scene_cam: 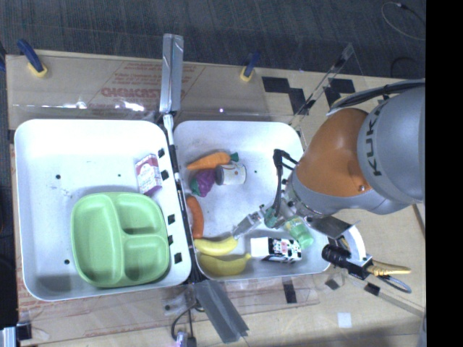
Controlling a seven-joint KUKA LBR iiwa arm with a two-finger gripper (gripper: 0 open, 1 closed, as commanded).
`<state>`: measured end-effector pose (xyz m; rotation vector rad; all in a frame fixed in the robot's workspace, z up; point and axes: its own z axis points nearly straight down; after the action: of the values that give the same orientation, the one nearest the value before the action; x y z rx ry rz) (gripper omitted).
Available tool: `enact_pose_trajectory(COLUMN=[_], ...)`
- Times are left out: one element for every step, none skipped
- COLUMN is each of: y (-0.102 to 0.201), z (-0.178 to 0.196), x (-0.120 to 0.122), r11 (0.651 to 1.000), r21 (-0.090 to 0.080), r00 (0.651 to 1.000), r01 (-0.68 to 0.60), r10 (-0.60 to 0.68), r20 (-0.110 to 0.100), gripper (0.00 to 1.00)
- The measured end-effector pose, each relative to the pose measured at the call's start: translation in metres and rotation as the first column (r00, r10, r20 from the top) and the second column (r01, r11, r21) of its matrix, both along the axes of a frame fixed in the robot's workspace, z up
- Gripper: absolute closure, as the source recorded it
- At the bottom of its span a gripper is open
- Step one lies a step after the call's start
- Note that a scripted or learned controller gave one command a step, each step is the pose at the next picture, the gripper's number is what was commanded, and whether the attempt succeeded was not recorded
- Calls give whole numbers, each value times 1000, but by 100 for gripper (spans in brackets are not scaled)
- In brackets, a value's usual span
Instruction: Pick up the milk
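Green tray [119, 238] in left bin [36, 157]; bananas [221, 255], carrot [210, 161] in right bin [246, 132].

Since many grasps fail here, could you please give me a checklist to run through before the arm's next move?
1. Milk located, near edge of the right bin: ok.
2. Gripper centred over the milk: not ok, it sits off to one side, nearer the bananas.
3. Room around the milk: not ok, the green bottle crowds it.
4. Milk held: not ok, it lies in the bin.
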<state>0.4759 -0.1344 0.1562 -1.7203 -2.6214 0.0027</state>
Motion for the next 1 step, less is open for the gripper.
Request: enact_pose_trajectory(y=[-76], z=[-65], x=[1], r11=[918], r21=[0], r00=[918], r01=[-397], r10=[397], r20=[4], gripper=[0])
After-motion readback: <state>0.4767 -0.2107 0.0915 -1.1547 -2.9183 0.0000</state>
